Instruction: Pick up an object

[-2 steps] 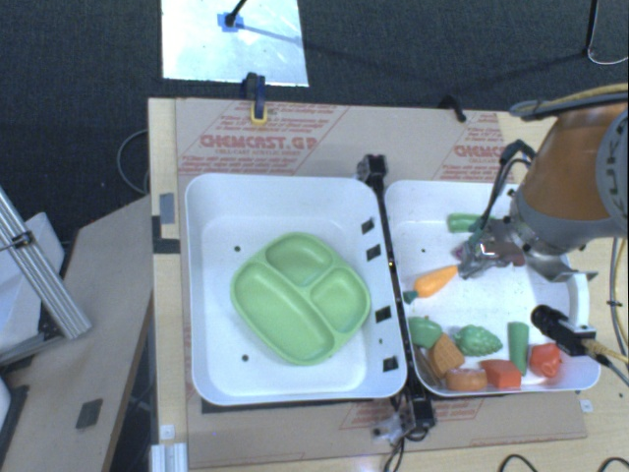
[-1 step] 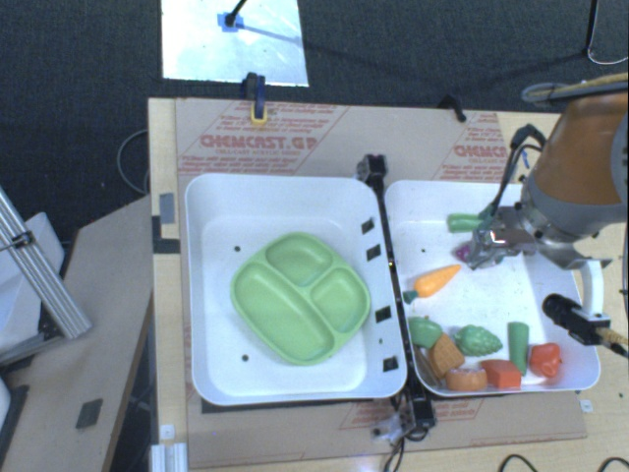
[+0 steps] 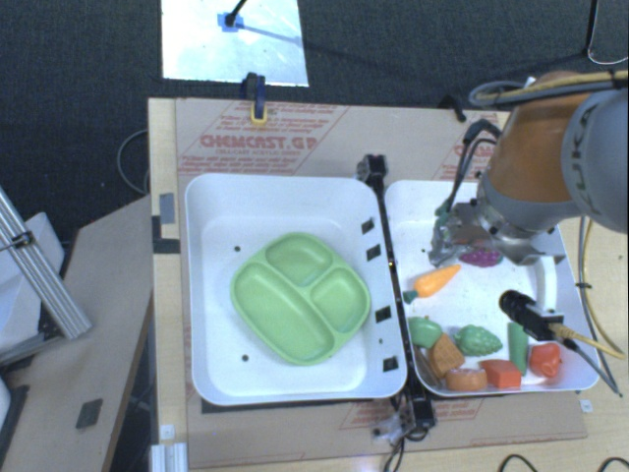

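Hanging low inside the right bin (image 3: 413, 200), the pincer (image 3: 447, 244) is seen just above the toy carrot (image 3: 435, 281). How it is set cannot be told. A purple toy (image 3: 482, 258) is seen beside the carrot.

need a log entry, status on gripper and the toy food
Gripper low in right bin, fingers unreadable. Carrot just below it, not held. Purple piece beside the wrist; other toys crowd the bin's near edge.

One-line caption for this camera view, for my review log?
KUKA arm's pincer low in the right bin above a toy carrot; green divided plate in the left bin.
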`<state>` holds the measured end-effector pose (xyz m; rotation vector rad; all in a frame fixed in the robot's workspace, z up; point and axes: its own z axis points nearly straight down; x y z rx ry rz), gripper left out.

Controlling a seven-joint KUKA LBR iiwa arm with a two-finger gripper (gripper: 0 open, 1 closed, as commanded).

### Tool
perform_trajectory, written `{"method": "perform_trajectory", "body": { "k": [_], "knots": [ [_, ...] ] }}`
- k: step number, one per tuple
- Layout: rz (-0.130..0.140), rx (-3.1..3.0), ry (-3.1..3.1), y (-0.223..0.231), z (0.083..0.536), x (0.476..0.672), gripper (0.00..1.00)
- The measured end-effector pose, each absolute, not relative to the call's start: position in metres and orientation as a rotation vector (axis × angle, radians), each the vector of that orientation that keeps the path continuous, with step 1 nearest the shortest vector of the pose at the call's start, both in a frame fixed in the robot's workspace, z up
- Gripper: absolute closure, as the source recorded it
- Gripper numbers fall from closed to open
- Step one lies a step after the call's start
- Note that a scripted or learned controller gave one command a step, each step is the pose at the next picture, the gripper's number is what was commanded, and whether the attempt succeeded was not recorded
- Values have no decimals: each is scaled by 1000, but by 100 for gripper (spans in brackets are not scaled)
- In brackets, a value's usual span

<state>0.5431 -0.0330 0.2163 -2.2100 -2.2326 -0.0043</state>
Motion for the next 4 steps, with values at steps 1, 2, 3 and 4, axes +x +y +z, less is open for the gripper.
{"method": "perform_trajectory", "body": {
  "k": [1, 2, 3, 4],
  "knots": [
    [-4, -2209, -2233, 23, 210, 551, 100],
    [-5, -2209, -2232, 75, 210, 555, 100],
    [-4, -2213, -2230, 99, 215, 559, 100],
    [-3, -2215, -2228, 96, 217, 563, 100]
  ]
}}
